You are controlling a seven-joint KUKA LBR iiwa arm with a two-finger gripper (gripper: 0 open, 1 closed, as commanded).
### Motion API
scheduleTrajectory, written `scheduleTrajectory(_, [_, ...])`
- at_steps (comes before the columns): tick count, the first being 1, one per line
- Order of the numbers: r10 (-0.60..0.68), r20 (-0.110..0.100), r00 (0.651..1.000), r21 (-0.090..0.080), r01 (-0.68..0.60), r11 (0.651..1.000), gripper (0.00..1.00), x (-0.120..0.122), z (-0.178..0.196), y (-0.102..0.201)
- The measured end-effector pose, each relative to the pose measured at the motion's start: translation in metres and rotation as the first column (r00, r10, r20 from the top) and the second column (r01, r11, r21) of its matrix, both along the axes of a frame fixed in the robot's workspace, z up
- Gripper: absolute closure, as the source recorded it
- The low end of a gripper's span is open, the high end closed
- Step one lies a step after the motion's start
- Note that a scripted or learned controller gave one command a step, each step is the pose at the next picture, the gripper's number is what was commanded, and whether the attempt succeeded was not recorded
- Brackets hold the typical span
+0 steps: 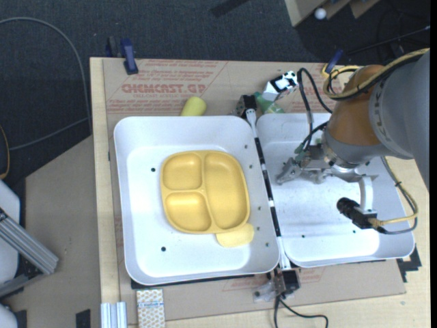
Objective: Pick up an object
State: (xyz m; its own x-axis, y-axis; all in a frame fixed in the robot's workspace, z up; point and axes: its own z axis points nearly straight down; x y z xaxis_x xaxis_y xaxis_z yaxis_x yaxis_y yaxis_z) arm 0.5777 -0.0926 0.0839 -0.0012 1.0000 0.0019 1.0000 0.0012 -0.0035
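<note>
A yellow three-compartment plate (205, 190) lies flat in the middle of the left bin (136, 149). A small pale yellow flat piece (236, 236) rests against the plate's near edge. My gripper (295, 171) is low over the left part of the right bin (321, 244), near the wall between the two bins. It points left, toward that wall. Nothing shows in its grasp. The grey arm with its orange band (351, 118) covers the far right part of that bin.
A yellow rounded object (194, 106) lies on the cardboard behind the left bin. A blue clamp (128, 55) sits at the board's far left edge. Cables and a black connector (354, 212) hang over the right bin. Small green and white parts (274, 91) stand behind the bins.
</note>
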Motion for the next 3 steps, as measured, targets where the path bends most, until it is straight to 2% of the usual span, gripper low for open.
scheduleTrajectory(1, [0.000,0.005,1.000,-0.003,0.000,1.000,0.00,0.025,0.001,-0.118])
scheduleTrajectory(2, [0.000,0.007,1.000,-0.002,0.000,1.000,0.00,0.036,0.063,-0.061])
scheduleTrajectory(3, [-0.002,0.002,1.000,-0.001,0.002,1.000,0.00,-0.060,0.000,-0.040])
